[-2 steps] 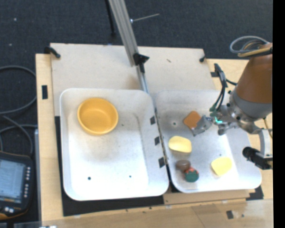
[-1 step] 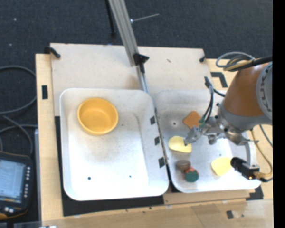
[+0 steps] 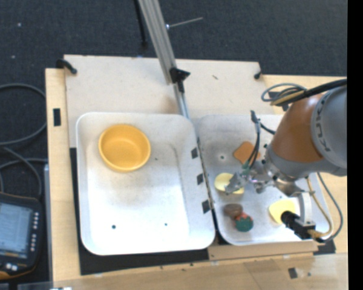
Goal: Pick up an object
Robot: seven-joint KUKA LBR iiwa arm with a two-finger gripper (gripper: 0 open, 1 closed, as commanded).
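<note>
My gripper hangs low over the middle of the right bin, open, with nothing between its fingers. Its left finger sits against a pale yellow piece. Just behind the gripper lies an orange block. In front of it lie a brown lump and a green and red object. A yellow piece rests at the bin's front right, partly under the arm's cables.
The left bin holds a yellow bowl at its back left. A slanted metal post rises behind the gap between the bins. The arm's orange band covers the right bin's right side.
</note>
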